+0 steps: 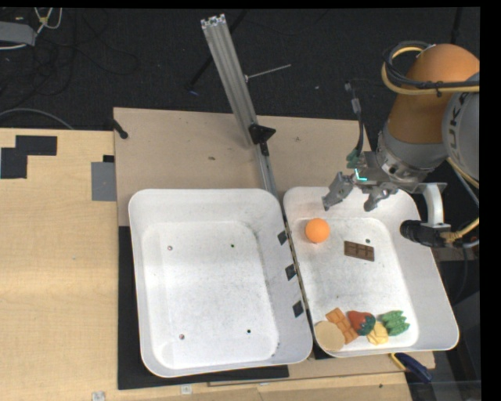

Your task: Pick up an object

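Orange ball [317,231] in right bin [423,270] (chocolate [359,251] beside)

A robotics lab is showing here: a grey and orange robot arm [427,102] is reaching over two white bins [207,282] on a wooden tabletop [55,258], with loose cables [47,23] and an aluminium rail [235,86] behind the bins.

two bins [205,345] are set side by side on the table [55,258]; in the right bin, a ball [317,231] lies left of a block [359,251], with toy food [364,326] piled at the front.
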`<action>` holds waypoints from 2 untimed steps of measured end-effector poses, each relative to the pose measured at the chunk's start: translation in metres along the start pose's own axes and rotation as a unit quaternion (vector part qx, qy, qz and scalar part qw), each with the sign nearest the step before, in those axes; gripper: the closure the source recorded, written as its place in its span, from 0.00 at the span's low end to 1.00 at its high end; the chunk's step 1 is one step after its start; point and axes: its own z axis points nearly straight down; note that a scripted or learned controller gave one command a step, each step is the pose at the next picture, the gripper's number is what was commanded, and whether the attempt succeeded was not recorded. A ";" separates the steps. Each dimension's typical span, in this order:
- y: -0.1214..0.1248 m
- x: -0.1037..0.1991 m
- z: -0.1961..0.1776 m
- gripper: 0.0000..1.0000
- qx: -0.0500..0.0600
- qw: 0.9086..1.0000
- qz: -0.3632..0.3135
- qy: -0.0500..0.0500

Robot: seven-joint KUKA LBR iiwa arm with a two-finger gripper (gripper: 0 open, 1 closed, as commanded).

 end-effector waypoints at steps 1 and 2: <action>0.001 0.000 -0.003 0.00 -0.002 1.000 0.000 0.000; -0.006 0.004 0.044 0.00 0.000 1.000 0.000 0.000</action>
